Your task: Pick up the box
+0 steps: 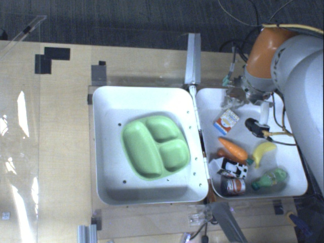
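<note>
The box (227, 120) is small, white with orange and blue print. It lies tilted in the upper left part of the right bin (203, 110). My gripper (233, 103) hangs just above and behind the box, at the bin's far edge, under the orange-banded wrist. Nothing shows between the gripper and the box to tell whether they touch.
In the right bin, nearer the front, lie a carrot (233, 148), a banana (264, 152), a green bottle (269, 178), a can (234, 186) and a black-and-white toy (236, 169). The left bin (106, 110) holds a green divided plate (155, 147).
</note>
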{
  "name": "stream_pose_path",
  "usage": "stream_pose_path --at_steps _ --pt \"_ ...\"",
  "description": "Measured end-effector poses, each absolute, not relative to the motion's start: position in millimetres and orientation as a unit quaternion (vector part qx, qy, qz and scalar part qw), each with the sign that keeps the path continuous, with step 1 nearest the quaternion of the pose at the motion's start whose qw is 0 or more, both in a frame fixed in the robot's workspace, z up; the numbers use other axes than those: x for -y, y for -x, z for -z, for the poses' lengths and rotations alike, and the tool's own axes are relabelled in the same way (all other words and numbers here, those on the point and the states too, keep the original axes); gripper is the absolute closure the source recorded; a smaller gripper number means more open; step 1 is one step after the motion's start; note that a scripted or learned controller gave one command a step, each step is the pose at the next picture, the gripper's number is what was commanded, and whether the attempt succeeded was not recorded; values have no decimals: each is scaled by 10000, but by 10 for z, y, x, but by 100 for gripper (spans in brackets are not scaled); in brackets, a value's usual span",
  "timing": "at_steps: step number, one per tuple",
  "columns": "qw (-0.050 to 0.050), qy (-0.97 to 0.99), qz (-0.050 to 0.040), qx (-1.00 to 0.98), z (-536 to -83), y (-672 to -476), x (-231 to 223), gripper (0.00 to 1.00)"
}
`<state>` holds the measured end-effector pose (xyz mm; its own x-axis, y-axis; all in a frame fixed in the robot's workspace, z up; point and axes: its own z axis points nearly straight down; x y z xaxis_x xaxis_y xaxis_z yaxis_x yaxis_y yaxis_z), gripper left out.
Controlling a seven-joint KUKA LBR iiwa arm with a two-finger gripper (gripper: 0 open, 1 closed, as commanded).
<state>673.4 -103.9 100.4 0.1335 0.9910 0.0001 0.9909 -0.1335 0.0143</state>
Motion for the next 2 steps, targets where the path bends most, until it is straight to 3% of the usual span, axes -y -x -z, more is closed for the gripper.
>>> stream_pose_path --at_steps 1,2 --pt "53 -7528 -47 -6582 -1004 -6734 1039 0" --pt "34 -6465 -30 -7629 -1872 -6707 251 0"
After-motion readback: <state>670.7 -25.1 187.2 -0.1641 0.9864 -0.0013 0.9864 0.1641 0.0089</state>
